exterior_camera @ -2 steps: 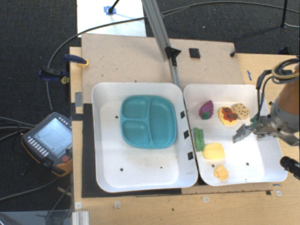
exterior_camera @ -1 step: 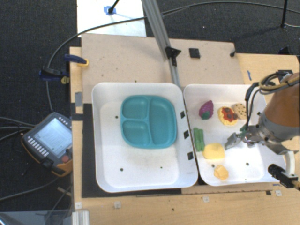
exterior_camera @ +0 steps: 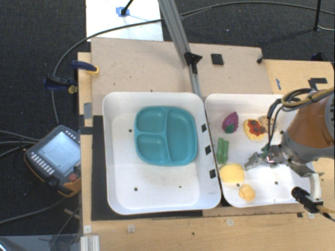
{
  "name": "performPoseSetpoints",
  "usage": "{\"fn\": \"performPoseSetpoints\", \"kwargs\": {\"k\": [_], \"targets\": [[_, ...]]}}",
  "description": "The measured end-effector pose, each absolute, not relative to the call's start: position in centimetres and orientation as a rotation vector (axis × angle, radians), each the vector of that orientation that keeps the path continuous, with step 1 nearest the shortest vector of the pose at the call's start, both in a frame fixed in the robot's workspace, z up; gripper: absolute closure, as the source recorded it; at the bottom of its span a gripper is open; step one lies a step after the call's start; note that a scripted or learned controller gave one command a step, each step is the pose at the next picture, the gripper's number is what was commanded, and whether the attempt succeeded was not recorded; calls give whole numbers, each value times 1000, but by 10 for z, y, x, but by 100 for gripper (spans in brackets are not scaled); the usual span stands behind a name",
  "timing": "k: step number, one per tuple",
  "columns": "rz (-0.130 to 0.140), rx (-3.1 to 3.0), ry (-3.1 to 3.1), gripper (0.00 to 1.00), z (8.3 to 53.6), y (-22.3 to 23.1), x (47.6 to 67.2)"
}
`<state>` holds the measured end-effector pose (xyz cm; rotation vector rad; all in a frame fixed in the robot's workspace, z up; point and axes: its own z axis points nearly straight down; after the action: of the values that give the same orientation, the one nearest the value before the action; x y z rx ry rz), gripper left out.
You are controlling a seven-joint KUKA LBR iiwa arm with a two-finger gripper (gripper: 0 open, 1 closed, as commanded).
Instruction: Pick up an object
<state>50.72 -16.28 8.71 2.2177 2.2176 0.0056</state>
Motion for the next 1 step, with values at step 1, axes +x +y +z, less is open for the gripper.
{"fn": "performPoseSetpoints", "kwargs": {"k": [1], "targets": [[15, 2213, 2218, 100, 100, -161, 510]]}}
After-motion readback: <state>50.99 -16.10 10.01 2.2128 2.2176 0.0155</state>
